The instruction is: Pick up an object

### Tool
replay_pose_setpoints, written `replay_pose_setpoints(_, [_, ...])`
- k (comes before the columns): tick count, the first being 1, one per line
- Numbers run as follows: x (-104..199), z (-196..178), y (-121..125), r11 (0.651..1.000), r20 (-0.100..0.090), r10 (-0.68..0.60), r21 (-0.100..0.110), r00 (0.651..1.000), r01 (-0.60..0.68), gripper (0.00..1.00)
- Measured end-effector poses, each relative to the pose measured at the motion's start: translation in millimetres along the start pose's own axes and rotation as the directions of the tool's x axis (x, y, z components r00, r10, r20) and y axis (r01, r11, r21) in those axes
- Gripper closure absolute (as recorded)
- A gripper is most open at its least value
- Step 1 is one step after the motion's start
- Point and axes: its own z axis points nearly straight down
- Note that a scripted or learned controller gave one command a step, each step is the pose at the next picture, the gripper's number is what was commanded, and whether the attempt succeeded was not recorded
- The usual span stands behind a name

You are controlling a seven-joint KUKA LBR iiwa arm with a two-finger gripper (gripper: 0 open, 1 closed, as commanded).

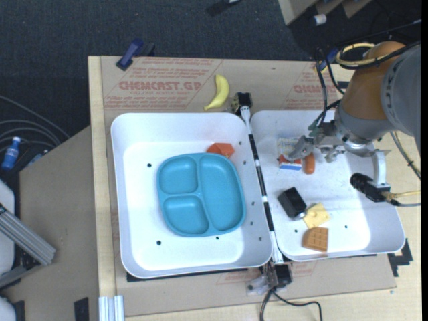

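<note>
Camera view had the arm (374,85) reaching in from the right over the right bin (381,229), gripper (302,150) low near the bin's upper left. Claw state: cannot tell. A small red-white-blue item (290,162) and an orange piece (309,164) lay right at the gripper. A black block (292,201), yellow piece (317,214) and waffle (316,239) sat lower in that bin. Left bin (134,179) held a blue plate (200,194) and an orange item (221,150). A banana (218,92) lay on the bench.

The arm (391,85) is cut off by the right edge; the orange piece (221,150) sits partly hidden behind the blue tray (200,194).
</note>
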Motion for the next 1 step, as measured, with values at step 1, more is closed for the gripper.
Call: replay_pose_setpoints(1, [0.2, -10.2, 0.6, 1.000, 0.000, -0.001, -0.002, 1.000, 0.001, 1.00])
